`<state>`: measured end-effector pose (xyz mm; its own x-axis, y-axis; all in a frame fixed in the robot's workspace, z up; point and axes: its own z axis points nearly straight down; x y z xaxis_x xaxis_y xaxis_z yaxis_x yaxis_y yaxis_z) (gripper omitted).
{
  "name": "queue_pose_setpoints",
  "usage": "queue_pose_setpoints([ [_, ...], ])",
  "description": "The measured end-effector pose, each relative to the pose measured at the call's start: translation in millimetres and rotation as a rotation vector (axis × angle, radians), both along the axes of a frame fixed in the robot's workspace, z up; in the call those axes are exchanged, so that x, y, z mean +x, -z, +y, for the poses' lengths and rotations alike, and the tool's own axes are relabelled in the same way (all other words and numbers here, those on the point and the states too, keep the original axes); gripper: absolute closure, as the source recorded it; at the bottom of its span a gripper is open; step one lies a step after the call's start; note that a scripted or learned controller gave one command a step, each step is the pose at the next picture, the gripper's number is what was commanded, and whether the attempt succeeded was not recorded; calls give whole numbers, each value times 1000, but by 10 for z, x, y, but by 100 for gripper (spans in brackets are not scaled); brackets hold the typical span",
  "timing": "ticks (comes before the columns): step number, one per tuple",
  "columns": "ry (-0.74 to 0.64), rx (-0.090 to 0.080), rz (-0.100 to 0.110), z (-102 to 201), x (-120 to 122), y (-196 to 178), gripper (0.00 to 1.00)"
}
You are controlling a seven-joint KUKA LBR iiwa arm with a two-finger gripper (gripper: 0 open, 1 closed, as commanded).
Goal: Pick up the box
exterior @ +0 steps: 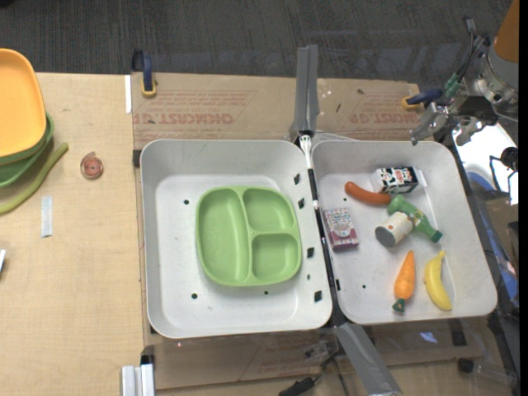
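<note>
While the end effector (441, 122) hangs above the upper right corner of the right bin (470, 221), near the view's top right, we cannot tell how it is set, since its dark parts blur together there. It holds nothing that we can see, and it is well apart from the box (340, 228).

We find the box, small and pinkish with a purple lower edge, lying flat on the floor of the right bin close to the bin's left wall. Around it in that bin we see a red sausage (366, 193), a small black and white carton (397, 177), a green toy with a pale cylinder (406, 223), a carrot (404, 278) and a banana (437, 282).

In the left bin (161, 246) we see a green divided plate (247, 236). Further left on the tabletop (74, 262) sit stacked orange and green plates (18, 130) at the view's edge.
</note>
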<state>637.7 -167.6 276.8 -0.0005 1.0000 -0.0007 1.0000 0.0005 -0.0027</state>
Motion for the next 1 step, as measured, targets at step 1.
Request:
queue_pose_setpoints([
  [1, -2, -1, 1, -2, 4, -83, 100],
])
